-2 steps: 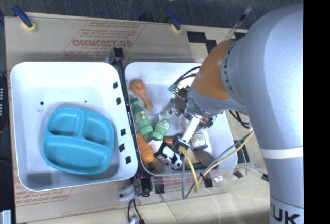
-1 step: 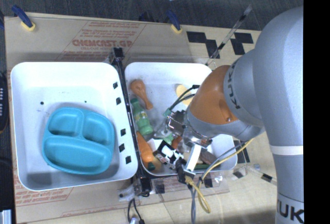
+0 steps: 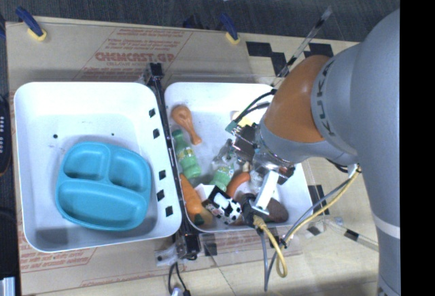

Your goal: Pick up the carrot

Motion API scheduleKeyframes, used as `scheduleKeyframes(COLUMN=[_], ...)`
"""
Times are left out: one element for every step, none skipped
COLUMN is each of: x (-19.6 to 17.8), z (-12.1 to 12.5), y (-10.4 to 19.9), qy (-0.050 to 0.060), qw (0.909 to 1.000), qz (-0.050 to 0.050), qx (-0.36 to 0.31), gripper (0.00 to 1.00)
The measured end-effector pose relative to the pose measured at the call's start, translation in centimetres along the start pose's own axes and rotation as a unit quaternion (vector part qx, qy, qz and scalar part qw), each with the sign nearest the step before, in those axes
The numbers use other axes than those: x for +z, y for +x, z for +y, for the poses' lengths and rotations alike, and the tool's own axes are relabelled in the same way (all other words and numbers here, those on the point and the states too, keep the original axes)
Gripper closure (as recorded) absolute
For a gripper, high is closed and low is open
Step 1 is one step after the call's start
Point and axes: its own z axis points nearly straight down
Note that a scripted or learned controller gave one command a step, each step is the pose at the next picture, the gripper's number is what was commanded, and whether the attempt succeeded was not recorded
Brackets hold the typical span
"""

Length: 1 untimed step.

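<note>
Jaws (image 3: 253, 175), one pair on the grey arm (image 3: 353, 111) with its orange band, hang low inside the right bin (image 3: 204, 94) among the clutter; whether they stand open or closed, or hold anything, cannot be told. One carrot (image 3: 191, 196), a smooth tapered orange piece, lies against the bin's left wall, near the front corner, to the left of the jaws and apart from them; close by are one green bottle (image 3: 185, 155), one tan drumstick-shaped piece (image 3: 185, 121) and one black-and-white spotted toy (image 3: 228, 206). Two shallow white bins rest on the counter (image 3: 122, 50), and the left bin (image 3: 41, 111) carries one glossy blue divided tray (image 3: 105, 186) with three compartments.
</note>
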Motion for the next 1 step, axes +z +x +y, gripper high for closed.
scheduleKeyframes(x=[0.32], z=[-2.10], y=[2.78], qy=[0.004], qw=[0.9985], qz=[-0.002], qx=[-0.055], gripper=[0.00])
